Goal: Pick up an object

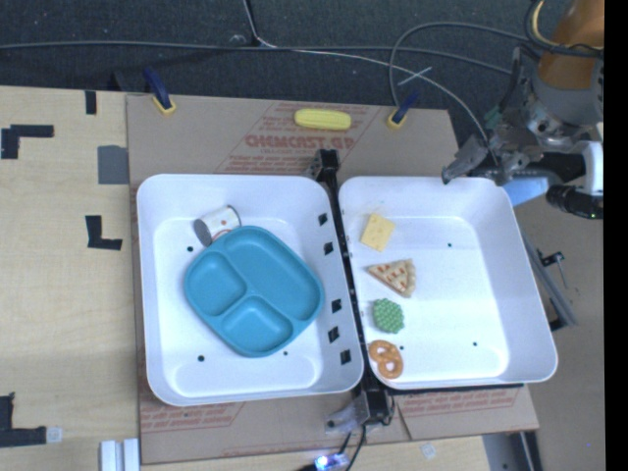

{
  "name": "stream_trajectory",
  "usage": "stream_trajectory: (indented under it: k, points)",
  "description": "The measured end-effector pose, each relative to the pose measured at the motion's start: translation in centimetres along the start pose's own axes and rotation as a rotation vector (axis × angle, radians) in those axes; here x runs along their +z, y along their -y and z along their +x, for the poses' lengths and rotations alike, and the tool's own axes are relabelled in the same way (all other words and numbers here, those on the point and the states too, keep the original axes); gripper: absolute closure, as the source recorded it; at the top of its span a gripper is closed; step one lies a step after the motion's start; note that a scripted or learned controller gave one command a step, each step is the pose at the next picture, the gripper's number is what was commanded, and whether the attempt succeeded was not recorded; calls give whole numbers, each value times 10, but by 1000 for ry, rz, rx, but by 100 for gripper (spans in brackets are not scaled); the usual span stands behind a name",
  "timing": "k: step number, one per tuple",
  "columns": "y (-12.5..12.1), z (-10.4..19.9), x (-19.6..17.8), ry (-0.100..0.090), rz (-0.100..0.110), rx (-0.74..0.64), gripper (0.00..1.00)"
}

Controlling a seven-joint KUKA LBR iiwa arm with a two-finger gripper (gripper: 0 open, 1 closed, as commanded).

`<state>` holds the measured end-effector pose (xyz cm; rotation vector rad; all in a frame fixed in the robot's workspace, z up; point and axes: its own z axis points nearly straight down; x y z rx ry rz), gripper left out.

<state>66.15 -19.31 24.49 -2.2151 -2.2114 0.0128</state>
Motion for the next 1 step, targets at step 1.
stream_trajectory:
  k: [1]
  points:
    - [-2, 1, -8, 3, -13, -3, 0]
